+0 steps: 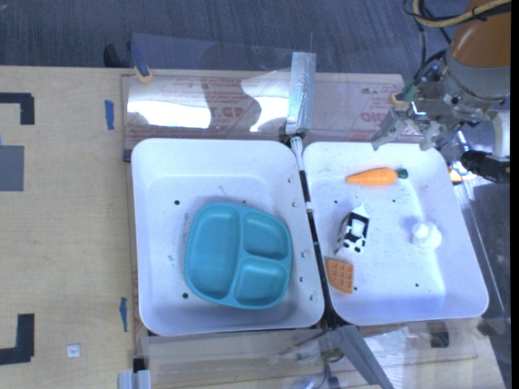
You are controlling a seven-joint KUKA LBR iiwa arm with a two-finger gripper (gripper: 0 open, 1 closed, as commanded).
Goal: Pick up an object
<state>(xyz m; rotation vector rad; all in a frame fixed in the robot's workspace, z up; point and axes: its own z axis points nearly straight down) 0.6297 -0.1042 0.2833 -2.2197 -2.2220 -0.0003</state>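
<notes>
The right bin (454,290) holds an orange carrot (373,177) near its far edge. A black-and-white cow toy (353,232) lies in the middle, an orange waffle piece (340,275) at the near left, and a small white lump (424,233) to the right. My gripper (406,139) hangs over the bin's far rim, just above and behind the carrot. It is open, with nothing between its fingers. The arm's orange band (486,43) is at the top right.
The left bin (154,177) holds a teal divided plate (238,254). A ridge (306,217) separates the two bins. Clear plastic sheeting (243,104) with an upright metal post (301,96) stands behind the bins. Cables (430,6) loop near the arm.
</notes>
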